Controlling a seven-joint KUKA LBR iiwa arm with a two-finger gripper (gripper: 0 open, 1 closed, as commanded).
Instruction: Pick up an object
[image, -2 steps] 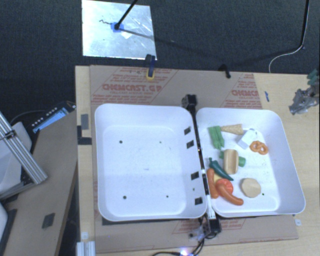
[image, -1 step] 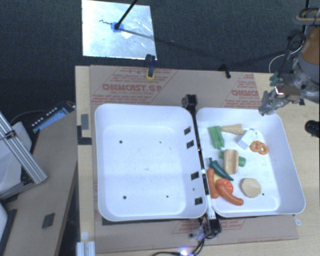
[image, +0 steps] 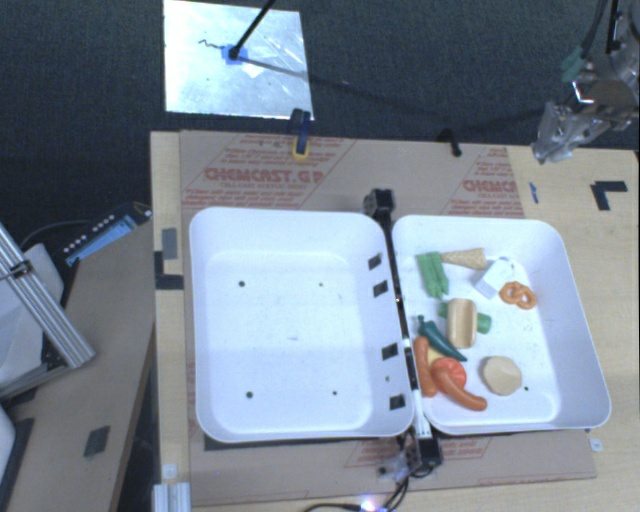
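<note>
Gripper sits at the upper right of the frame, above the bench's far right corner and well apart from both bins. It is blurred and seen from above; cannot tell how far open it is, and nothing is seen in its hold.

Right bin, lower right of the gripper, carries all the loose items, grouped toward its left half:
- green ridged piece, near the bin's upper left;
- tan cone, just right of it, tip pointing left;
- small white block, just beside the cone's wide end;
- orange pretzel, right of the white block;
- tan bread-like cylinder, centre of the bin, a green piece touching its right side;
- dark green pepper, slanting under the cylinder's lower left;
- orange-red sausage shape, curled along the lower left;
- round tan piece, just right of the sausage shape.

Left bin fills the middle of the frame, touching the right bin along a black-clipped seam.

A shiny silver sheet lies at the top left, beyond the cardboard base.
</note>
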